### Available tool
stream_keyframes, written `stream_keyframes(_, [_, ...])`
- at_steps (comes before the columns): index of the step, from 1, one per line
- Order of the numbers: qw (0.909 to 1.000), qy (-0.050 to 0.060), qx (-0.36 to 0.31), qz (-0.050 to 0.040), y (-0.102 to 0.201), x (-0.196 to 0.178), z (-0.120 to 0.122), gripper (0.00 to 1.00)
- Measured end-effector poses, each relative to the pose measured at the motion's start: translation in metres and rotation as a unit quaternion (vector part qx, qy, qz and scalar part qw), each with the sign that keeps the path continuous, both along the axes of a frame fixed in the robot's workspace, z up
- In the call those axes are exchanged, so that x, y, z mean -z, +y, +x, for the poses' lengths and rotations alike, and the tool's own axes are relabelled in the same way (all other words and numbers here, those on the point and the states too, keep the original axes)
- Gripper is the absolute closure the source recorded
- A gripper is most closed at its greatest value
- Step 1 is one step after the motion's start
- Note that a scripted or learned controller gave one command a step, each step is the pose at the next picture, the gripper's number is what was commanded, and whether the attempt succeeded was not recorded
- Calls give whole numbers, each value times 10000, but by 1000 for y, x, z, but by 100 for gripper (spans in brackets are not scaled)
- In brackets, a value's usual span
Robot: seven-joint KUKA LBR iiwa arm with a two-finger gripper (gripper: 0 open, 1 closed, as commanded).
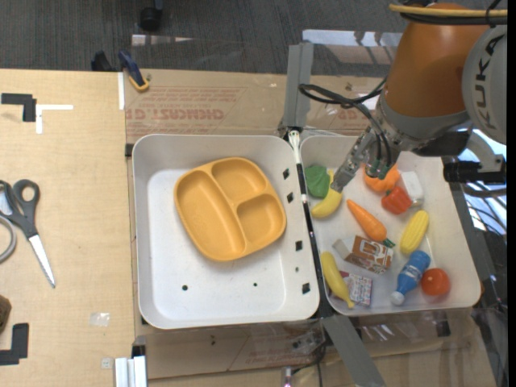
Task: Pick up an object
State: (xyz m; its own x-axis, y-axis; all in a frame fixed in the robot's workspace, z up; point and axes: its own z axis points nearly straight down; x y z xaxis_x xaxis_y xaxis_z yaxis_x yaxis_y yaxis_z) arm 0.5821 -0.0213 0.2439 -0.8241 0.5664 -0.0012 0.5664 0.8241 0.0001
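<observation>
Hovering low over the right shallow white bin [463,297], the gripper [364,161] is seen above its crowded far end; whether it is apart or together cannot be told. Nothing is seen held. A slip or a double catch is judged likely, since the orange toy pepper [379,181], red toy piece [396,201] and small white block [411,185] lie touching beneath it. In that bin are counted two yellow toy bananas [326,205], one orange toy carrot [367,220], one yellow toy corn cob [414,230] and one blue bottle [409,276]. One orange divided plate [230,208] lies in the left bin [153,240].
</observation>
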Motion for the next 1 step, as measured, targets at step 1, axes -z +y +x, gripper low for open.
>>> stream_keyframes(1, [9996,-8,266,-6,18,-40,47,100])
